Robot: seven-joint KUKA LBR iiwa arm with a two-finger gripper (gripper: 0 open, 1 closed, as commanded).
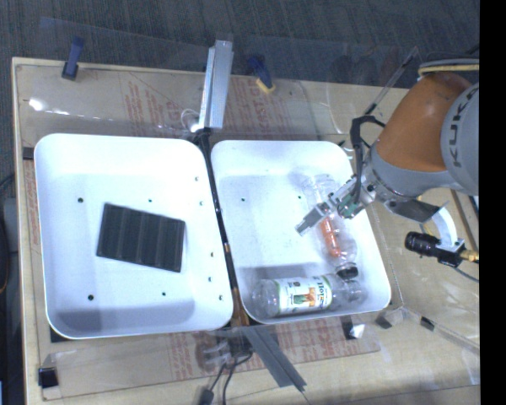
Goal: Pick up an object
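Two white bins sit on a wooden bench; the right bin [236,175] holds clear plastic bottles. The gripper [325,212], fingers spread, hangs over the orange-tinted bottle [336,239] near the bin's right wall. The slick, round bottle could roll from the closing fingers.

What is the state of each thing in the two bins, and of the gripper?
dark ribbed pad: lying flat in the left bin.
clear bottle with green label: lying on its side by the near wall of the right bin.
clear bottle with orange content: lying down, dark cap toward the near side.
gripper: low over the right bin, above the orange bottle.
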